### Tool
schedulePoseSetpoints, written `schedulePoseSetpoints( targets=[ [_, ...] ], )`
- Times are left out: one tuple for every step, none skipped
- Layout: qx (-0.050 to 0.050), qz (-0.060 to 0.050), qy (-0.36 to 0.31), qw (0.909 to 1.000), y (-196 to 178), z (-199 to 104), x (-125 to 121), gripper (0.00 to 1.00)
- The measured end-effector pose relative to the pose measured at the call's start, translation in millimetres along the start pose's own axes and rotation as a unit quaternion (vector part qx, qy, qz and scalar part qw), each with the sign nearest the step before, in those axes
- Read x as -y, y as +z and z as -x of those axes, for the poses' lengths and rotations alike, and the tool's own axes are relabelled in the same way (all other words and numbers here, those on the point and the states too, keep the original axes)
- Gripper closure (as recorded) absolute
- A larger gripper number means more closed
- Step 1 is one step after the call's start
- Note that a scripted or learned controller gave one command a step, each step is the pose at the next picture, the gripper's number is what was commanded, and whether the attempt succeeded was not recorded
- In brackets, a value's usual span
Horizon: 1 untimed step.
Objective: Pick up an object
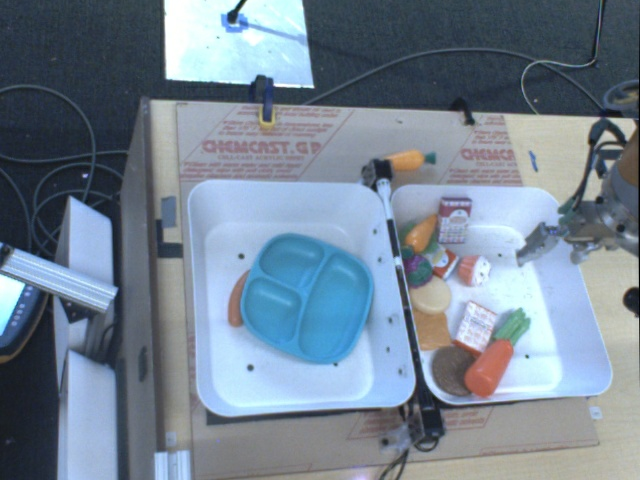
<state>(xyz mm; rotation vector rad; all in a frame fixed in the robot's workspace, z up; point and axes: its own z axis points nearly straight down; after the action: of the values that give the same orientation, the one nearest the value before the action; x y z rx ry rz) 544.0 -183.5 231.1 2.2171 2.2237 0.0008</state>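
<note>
bench edge cuts off the arm; tool [545,240] blurred, its grip impossible to tell.

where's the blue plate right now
The blue divided plate lies in the left bin, with an orange sausage-like piece tucked at its left edge.

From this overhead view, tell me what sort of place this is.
Most likely a robotics lab bench set up for grasping trials. Two white bins sit side by side on cardboard, one holding a blue tray, the other toy food such as a carrot. Loose cables run over the dark floor.
</note>
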Motion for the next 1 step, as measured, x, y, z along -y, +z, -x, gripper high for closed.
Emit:
schedulePoseSetpoints(
  targets=[
    [-0.001,-0.001,0.001,1.0000,108.2,-6.4,27.6,0.00]
  ],
)
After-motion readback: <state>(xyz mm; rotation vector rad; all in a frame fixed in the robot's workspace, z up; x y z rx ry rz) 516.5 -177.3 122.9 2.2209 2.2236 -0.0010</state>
